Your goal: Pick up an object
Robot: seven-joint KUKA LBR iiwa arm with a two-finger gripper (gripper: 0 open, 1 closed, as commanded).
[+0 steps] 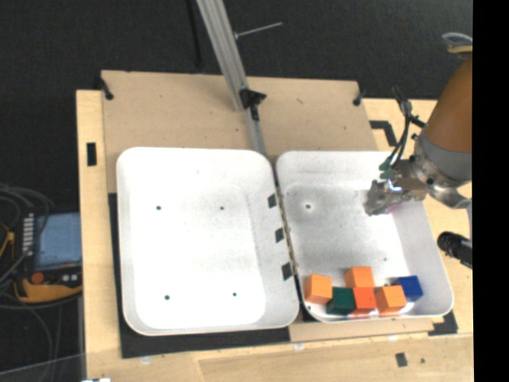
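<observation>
Several small blocks lie bunched at the near edge of the right bin (334, 237): an orange block (319, 287), a dark green block (343, 300), more orange blocks (360, 278) (390, 298) and a blue block (409, 286). My gripper (380, 198) hangs over the right bin's far right part, well above and behind the blocks. It points down and to the left, and nothing shows between its fingers.
The left bin (199, 237) lies beside the right one. A slanted metal rail (227, 50) rises from the back of the bench to the seam between the bins. A blue device (57, 241) and cables sit off the bench's left side.
</observation>
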